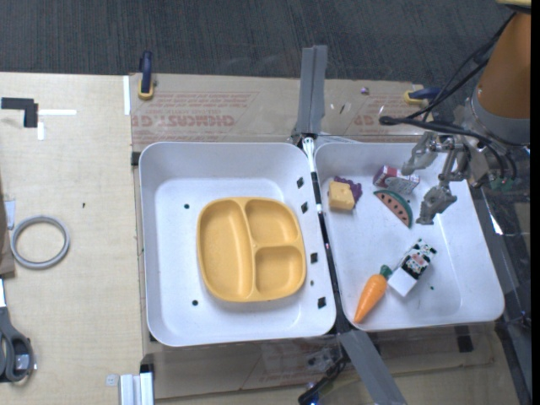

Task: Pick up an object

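The right bin [472, 302] holds a yellow cheese block [341, 197] on a purple piece, a watermelon slice [394, 205], a small red-and-white packet [389, 176], an orange carrot [369, 298] and a white box with a cow print [413, 267]. My gripper [427, 184] hangs over the bin's upper right part, just right of the watermelon slice and the packet. Its fingers [436, 201] stand apart with nothing between them.
The left bin [164, 251] carries a yellow divided plate [251, 249]. A roll of tape [37, 241] and scissors [14, 354] lie on the wooden bench at the left. Cables hang beside the arm at the upper right.
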Action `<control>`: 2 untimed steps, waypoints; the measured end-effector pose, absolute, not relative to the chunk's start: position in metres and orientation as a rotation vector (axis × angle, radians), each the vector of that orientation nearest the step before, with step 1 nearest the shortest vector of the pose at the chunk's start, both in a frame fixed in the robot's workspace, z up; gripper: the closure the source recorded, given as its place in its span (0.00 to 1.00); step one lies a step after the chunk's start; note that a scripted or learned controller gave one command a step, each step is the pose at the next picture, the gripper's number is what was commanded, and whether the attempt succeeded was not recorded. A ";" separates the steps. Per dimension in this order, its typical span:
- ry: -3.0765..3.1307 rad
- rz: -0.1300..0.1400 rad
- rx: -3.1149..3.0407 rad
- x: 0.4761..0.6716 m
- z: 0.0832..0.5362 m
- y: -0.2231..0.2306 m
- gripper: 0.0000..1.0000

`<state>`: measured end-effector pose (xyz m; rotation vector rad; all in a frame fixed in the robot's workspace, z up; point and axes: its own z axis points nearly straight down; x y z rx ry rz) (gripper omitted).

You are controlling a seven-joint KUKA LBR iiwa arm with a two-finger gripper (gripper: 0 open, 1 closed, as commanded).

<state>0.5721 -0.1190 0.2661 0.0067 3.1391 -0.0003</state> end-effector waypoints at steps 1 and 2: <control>3.122 -0.001 0.308 0.578 0.270 -0.129 0.00; 2.975 -0.001 1.006 0.591 0.109 -0.162 0.00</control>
